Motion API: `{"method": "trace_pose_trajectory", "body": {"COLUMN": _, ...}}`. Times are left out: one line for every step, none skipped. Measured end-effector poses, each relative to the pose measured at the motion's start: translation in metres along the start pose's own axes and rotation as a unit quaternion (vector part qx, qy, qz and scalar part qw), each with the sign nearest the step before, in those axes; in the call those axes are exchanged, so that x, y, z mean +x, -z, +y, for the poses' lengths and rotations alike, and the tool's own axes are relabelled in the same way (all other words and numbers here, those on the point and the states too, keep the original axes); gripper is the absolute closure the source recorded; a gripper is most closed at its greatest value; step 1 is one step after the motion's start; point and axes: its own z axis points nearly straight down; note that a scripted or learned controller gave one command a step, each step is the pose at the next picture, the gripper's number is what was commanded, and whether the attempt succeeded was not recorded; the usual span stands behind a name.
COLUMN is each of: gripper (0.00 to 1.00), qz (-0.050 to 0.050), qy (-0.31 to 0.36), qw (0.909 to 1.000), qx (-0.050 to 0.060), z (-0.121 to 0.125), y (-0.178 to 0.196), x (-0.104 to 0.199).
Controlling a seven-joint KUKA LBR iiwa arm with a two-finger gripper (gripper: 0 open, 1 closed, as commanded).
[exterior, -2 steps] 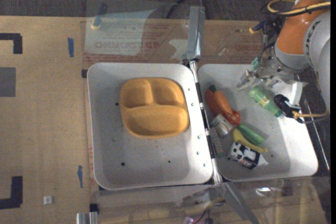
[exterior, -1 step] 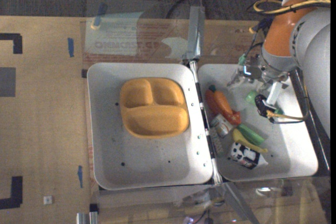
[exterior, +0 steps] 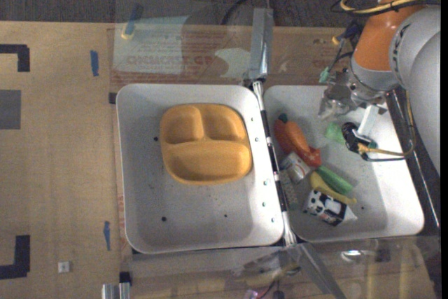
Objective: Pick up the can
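The grey arm (exterior: 420, 45) reaches in from the right, its orange band (exterior: 378, 38) at the far side, the gripper (exterior: 336, 105) pointing down and leftward.

The smooth, rounded grey robot arm (exterior: 423, 52) has a glossy orange band just above its wrist. A yellow cable (exterior: 371, 3) loops near this band. The small metallic gripper (exterior: 334, 107) has dark parts.

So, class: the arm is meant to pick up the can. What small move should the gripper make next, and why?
Probably shift the gripper toward the bin's near-left part and lower it. It hangs over the far side of the right bin, while what looks like the small can lies beside the orange toy, apart from it.
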Motion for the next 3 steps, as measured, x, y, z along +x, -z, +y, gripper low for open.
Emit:
{"method": "trace_pose_trajectory", "body": {"gripper": 1.0, "qz": 0.0, "qy": -0.062, "qw": 0.9981, "qx": 0.002, "z": -0.029, "y": 0.104, "x": 0.026}}
{"method": "trace_pose_trajectory", "body": {"gripper": 1.0, "qz": 0.0, "qy": -0.126, "qw": 0.992, "qx": 0.005, "z": -0.088, "y": 0.115, "x": 0.077}}
{"method": "trace_pose_trajectory", "body": {"gripper": 1.0, "qz": 0.0, "qy": -0.126, "qw": 0.992, "qx": 0.004, "z": -0.087, "y": 0.125, "x": 0.077}}
